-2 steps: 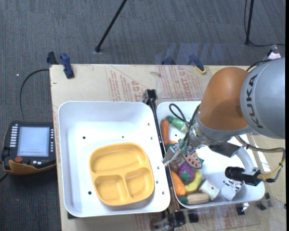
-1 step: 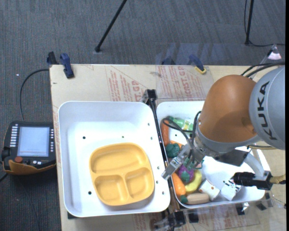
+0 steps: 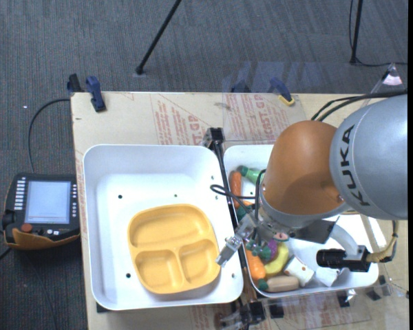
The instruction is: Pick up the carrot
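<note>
A handheld control pendant (image 3: 41,208) is seen on the dark floor at the far left, beside the bench (image 3: 158,115). On the bench, the left white bin (image 3: 103,177) is occupied by a yellow divided tray (image 3: 173,248), set toward its near right corner. At the divider between the two bins, the gripper (image 3: 233,245) is seen low over the left bin's right rim, one metal finger (image 3: 226,254) angled down beside the tray; whether it is released or clenched cannot be told, and nothing is seen held in it. The right white bin (image 3: 358,280) is largely covered by the grey arm (image 3: 372,160) and its orange band (image 3: 306,167). The carrot (image 3: 235,182) is seen lying along that bin's left wall, just past the wrist. A second orange piece (image 3: 257,267), a yellow banana (image 3: 278,260) and a tan block (image 3: 282,283) are seen nearer, among other toy foods.
</note>
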### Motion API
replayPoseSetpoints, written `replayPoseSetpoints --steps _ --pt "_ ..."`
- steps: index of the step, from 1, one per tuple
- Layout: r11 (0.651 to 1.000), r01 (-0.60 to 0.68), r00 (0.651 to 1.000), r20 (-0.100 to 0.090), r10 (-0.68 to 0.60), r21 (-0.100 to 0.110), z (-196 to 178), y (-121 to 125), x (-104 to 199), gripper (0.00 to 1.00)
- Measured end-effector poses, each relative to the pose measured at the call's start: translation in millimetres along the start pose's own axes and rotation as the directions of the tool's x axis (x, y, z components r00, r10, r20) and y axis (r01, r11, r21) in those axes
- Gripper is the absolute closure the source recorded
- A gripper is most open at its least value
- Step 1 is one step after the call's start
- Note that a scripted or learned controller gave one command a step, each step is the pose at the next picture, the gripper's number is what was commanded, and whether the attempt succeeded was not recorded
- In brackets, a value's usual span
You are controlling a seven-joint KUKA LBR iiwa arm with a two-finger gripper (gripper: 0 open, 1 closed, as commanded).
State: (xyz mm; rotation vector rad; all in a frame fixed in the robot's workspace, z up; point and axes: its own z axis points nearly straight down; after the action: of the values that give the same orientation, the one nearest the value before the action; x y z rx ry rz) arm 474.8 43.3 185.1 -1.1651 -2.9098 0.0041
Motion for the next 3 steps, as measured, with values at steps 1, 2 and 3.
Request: replayPoseSetpoints --steps 1,2,3 --pt "1.0 -0.013 1.0 -0.001 0.013 -0.001 -9.3 -0.7 -2.3 1.0" --pt "0.845 -0.535 0.845 0.001 0.535 -0.002 -40.4 12.6 11.1 1.0" --pt "0.608 -0.794 0.608 0.0 0.794 0.003 -24.1 8.1 8.3 1.0"
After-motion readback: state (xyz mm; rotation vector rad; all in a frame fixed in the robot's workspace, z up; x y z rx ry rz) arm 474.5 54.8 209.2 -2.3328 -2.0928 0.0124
